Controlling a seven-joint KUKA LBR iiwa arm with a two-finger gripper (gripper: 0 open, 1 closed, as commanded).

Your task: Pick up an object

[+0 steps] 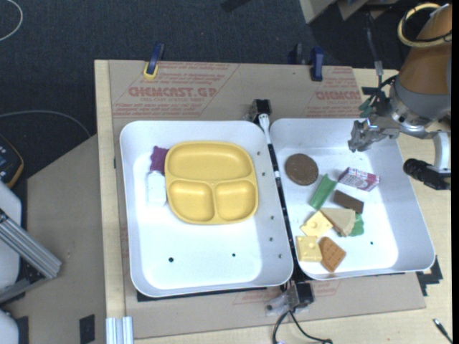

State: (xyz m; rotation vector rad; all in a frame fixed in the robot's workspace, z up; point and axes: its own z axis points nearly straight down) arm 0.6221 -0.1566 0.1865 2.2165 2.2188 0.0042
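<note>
The right bin (401, 249) holds several toy foods: a brown round cookie (301, 169), a green stick (323, 190), a pink and white packet (358, 179), a brown block (348, 201), yellow cheese pieces (315, 226) and an orange cracker (331, 253). My gripper (361, 136) hangs over the bin's far right corner, above and to the right of the cookie, away from the pile. Nothing shows between its fingers.
The left bin (208, 264) carries a yellow three-compartment plate (211, 180), with a purple item (158, 158) and a white item (155, 189) at its left side. Clamps sit at the board's far edge. The arm's orange band (429, 63) rises at the right.
</note>
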